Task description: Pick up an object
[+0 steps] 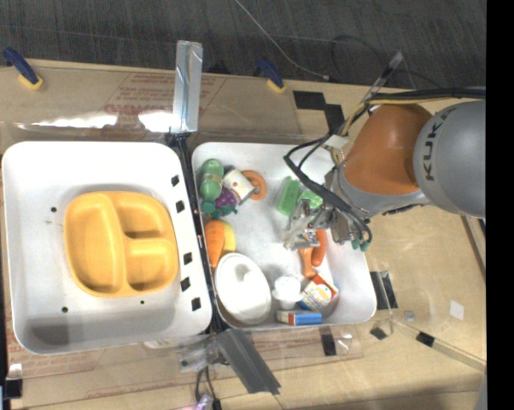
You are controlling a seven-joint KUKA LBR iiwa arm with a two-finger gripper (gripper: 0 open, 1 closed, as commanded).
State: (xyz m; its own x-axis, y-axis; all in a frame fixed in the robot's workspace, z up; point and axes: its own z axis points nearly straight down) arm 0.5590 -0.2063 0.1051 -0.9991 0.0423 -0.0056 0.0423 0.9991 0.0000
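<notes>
The arm leans in from the right over the right bin [353, 307], its hand [306, 229] low among the clutter; whether it is spread or pinching, I cannot tell. An orange carrot-like piece [317, 250] lies just below it, possibly touching. A green piece [290, 195] sits just above, a white bowl [242, 286] toward the front. The left bin [35, 314] holds a yellow divided tray [120, 242].
</notes>
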